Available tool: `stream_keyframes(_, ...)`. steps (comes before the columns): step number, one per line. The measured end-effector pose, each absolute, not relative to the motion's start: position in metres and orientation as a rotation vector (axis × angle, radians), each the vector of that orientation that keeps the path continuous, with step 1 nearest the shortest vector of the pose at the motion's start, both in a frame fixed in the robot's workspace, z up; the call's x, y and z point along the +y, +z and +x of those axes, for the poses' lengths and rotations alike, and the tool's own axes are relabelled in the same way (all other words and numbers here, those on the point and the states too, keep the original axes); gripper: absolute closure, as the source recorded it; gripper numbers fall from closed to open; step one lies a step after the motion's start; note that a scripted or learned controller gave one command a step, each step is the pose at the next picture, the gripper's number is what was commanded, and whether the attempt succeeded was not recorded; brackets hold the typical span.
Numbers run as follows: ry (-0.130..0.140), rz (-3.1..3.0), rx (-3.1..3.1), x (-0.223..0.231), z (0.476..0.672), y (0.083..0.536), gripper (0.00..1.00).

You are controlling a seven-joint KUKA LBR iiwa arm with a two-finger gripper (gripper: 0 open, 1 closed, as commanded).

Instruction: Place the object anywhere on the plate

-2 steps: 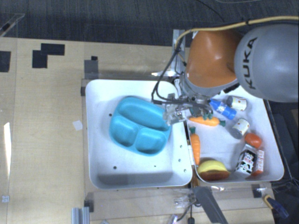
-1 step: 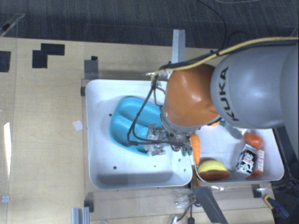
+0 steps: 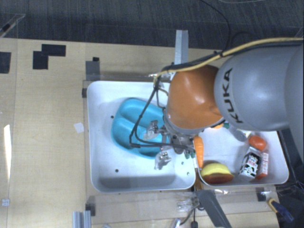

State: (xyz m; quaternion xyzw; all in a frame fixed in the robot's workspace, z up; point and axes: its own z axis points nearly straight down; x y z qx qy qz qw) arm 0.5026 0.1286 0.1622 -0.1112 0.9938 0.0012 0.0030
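Observation:
A blue plate (image 3: pixel 127 125) lies in the left white bin (image 3: pixel 102 175). My gripper (image 3: pixel 157 144) hangs over the plate's right edge, below the orange wrist band. Its two silver fingers (image 3: pixel 153 128) stand apart, open, and I see nothing between them. A carrot (image 3: pixel 199 151) lies at the left side of the right bin (image 3: pixel 280 172), just right of the gripper. The arm hides the plate's right part.
In the right bin, a yellow and red fruit (image 3: pixel 216 172) lies at the front left. A small printed carton (image 3: pixel 250 164) and an orange-capped item (image 3: pixel 258 143) lie at its right side. The big grey arm covers the back of that bin.

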Motion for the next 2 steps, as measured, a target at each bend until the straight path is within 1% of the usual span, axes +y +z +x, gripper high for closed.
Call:
stream_keyframes(1,0.003,-0.397,3.104,0.113,0.518,0.286,0.00)
stream_keyframes(2,0.003,-0.710,3.052,0.163,0.524,0.213,0.00)
